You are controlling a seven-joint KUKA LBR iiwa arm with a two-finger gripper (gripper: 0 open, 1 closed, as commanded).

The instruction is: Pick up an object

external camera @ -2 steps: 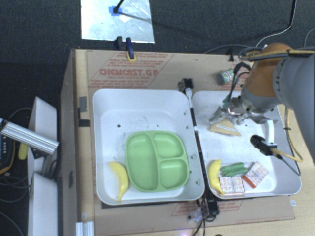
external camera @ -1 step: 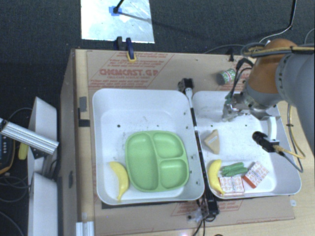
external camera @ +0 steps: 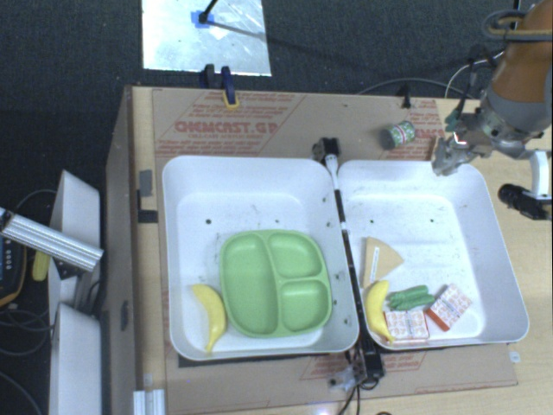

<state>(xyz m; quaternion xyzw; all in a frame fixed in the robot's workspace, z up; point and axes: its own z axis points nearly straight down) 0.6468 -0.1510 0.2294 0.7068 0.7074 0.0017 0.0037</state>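
Yellow banana in right bin, long axis upright in view, stem up; fingers state unclear.

A robotics lab: white bins are sitting on a cardboard-covered tabletop, cables are lying around.

- Both bins are white.
- Left bin: a light green divided plate and a yellow banana.
- Right bin: a second yellow banana, a pale yellow wedge, a green piece, and red-and-white patterned packets.
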